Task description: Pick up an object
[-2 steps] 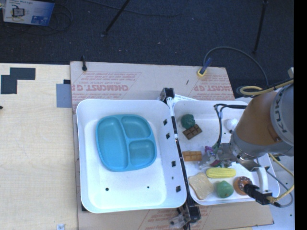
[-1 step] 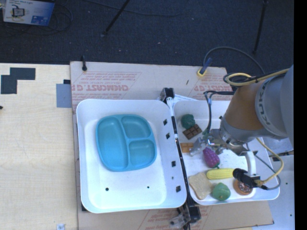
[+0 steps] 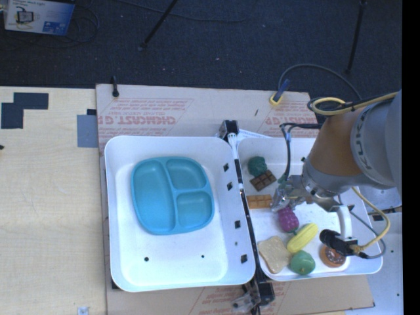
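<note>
At the near edge of the right bin lie a slice of toast, a green apple just beside it, and a round orange-and-dark piece toward the right corner. A yellow corn cob lies tilted just above the apple, close to the toast. Just behind the corn sits a purple bunch of grapes.

My gripper hangs directly over the grapes, close to or touching their top; I cannot tell which. It is small and dark from this angle, and I cannot tell how it is set, or whether anything is caught in it. My grey arm with its orange band reaches in from the right, above the bin.

Just left of my gripper lies a flat orange-brown bar. Behind it sits a brown chocolate block, and farther back a dark green vegetable.

The left bin holds a blue divided plate with three compartments. Beyond both bins lies cardboard with red printing, then dark floor.
</note>
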Motion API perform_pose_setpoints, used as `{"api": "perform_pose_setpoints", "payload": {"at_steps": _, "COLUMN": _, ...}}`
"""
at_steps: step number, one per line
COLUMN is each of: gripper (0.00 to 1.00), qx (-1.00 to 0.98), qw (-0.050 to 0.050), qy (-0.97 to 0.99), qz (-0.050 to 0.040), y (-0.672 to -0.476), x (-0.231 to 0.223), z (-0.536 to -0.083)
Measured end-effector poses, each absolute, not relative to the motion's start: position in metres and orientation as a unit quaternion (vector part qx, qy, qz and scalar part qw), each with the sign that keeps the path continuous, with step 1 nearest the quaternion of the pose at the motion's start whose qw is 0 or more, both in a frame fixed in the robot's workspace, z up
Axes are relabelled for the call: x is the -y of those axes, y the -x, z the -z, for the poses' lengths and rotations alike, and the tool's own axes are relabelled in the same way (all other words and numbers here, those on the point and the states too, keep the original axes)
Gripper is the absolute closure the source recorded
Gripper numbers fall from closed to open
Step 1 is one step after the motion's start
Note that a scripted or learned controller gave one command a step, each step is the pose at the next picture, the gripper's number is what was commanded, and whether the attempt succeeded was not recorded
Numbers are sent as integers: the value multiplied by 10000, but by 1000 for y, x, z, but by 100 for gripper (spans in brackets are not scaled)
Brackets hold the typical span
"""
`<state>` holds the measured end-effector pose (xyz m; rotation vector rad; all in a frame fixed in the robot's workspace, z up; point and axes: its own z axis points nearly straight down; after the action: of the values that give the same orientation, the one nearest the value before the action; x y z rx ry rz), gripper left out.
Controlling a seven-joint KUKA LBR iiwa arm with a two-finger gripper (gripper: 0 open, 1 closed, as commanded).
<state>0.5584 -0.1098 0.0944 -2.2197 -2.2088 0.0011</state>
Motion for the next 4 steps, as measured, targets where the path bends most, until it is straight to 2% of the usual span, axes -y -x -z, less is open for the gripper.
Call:
{"api": "perform_pose_setpoints", "payload": {"at_steps": 1, "gripper": 0, "qx": 7052, "qw": 51, "qy": 7090, "qz": -4, "y": -558, "x": 110, "z": -94}}
{"api": "perform_pose_setpoints", "payload": {"at_steps": 2, "gripper": 0, "qx": 7058, "qw": -5, "qy": 7084, "qz": 7, "y": -510, "x": 90, "z": -88}}
{"api": "perform_pose_setpoints", "payload": {"at_steps": 4, "gripper": 0, "qx": 7075, "qw": 9, "qy": 7067, "qz": -7, "y": -644, "x": 88, "z": -86}}
